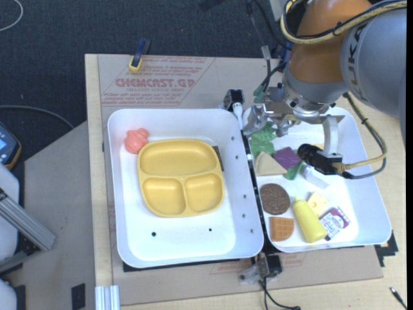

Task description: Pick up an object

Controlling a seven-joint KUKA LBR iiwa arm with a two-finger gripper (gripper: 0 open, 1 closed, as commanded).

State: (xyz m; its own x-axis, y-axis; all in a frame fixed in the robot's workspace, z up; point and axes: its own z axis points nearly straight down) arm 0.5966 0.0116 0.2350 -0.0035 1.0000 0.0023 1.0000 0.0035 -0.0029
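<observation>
The gripper (266,123) hangs over the top left corner of the right bin (369,202), close to the wall it shares with the left bin (119,192). Whether it is open or closed cannot be told, since the wrist hides it from above. Nothing can be seen held in it.

A green piece (263,142) lies just below the gripper, perhaps touching it. A purple block (286,155) lies beside it to the right. Lower in the same bin are a round brown cookie (275,198) and, under it, a small orange waffle (281,227). To their right a yellow bottle (308,220) lies on its side, with a pale yellow wedge (318,202) at its upper end. A small packet (334,221) with a red and white label lies against the bottle; its print is too small to read.

The left bin holds a yellow divided plate (181,176) and a pink toy (135,139) at the plate's top left corner.

Both bins rest on a brown board (161,79) printed in red with "CHEMCAST GP" above several lines of smaller, unreadable text.
</observation>
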